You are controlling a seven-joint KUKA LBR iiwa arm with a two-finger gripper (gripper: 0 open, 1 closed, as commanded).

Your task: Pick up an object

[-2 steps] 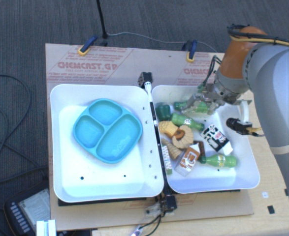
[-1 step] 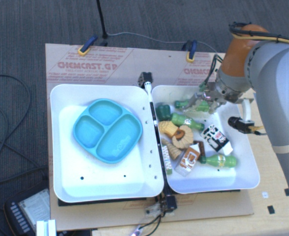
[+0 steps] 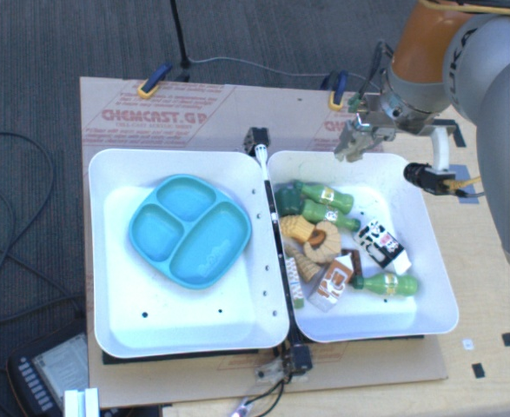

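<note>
Green bottles (image 3: 324, 200) and snack packets crowd the right bin (image 3: 428, 233); the pincer (image 3: 355, 148) hangs above, released, grasping nothing.

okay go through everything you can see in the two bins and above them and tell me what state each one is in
hand: above the right bin's far rim, holding nothing
blue plate: flat in the left bin, right way up
green bottle: lying on its side in the right bin
second green bottle: lying on its side
black and white carton: tipped over

A divided plate (image 3: 190, 230) lies mid-way in the left bin (image 3: 115, 311), while bottles (image 3: 324, 201), a carton (image 3: 381, 243) and packets (image 3: 317, 278) crowd the right bin's (image 3: 428, 307) left half.
</note>
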